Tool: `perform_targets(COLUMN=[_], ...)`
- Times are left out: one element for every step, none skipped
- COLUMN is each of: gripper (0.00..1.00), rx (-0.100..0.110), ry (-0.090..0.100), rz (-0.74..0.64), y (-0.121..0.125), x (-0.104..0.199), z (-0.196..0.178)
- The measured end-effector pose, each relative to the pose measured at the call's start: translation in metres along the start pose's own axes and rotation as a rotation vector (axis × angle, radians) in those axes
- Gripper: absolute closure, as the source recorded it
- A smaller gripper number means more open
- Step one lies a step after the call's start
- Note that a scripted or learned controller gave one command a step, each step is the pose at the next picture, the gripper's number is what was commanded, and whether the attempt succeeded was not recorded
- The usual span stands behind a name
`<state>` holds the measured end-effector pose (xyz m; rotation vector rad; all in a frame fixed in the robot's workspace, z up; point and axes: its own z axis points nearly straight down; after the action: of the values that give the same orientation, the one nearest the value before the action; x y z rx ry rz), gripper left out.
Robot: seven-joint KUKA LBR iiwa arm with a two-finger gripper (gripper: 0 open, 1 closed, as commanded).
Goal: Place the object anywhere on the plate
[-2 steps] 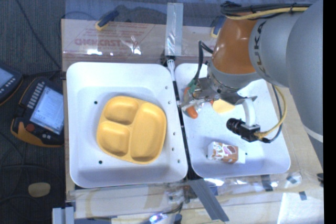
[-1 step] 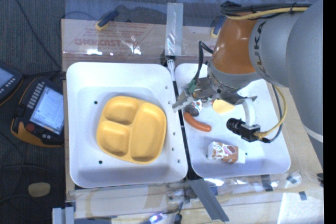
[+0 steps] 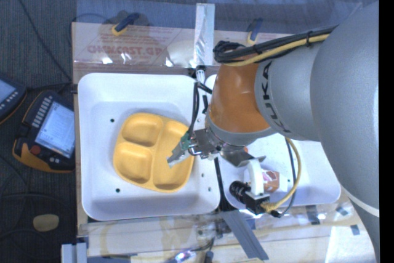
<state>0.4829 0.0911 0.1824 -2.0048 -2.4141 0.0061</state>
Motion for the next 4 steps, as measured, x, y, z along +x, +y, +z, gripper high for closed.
perform_targets(gripper=[1.0, 1.0, 1.0, 1.0], rx=[0.003, -0.004, 0.0, -0.005], ry=[0.001, -0.004, -0.001, -0.003], rz=[0.0, -0.074, -0.164, -0.388], y=[0.0, 0.097, 0.021, -0.003], x=[0.0, 0.037, -0.023, -0.066], z=[-0.008, -0.086, 0.0, -0.084])
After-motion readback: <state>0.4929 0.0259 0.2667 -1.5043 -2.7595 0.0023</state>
